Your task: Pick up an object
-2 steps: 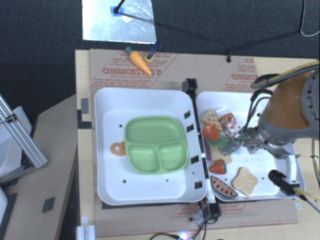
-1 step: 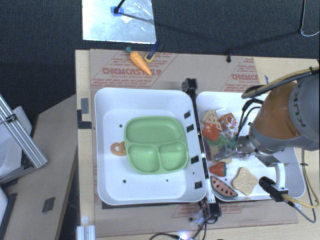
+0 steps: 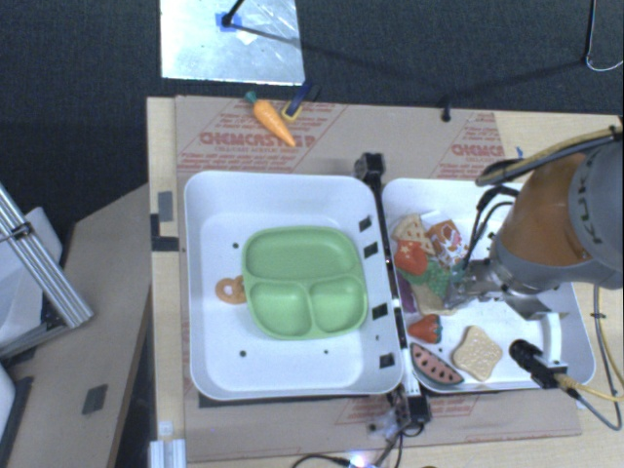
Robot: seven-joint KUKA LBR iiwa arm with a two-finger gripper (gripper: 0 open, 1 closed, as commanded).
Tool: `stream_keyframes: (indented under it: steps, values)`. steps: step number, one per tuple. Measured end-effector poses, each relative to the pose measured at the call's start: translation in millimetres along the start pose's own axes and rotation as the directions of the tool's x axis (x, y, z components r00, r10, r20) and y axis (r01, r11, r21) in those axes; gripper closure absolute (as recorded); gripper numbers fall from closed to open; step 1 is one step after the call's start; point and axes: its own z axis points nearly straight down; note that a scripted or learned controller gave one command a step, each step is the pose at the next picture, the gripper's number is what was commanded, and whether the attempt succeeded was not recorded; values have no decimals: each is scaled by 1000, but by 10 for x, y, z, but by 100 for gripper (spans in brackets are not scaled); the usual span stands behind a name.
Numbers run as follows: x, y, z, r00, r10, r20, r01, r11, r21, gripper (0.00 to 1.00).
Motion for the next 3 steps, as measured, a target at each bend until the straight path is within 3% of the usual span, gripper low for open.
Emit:
stream_keyframes:
  steps: [3]
  values:
    - [144,75,-1227,1000,-4,1,4,1000,-1,100]
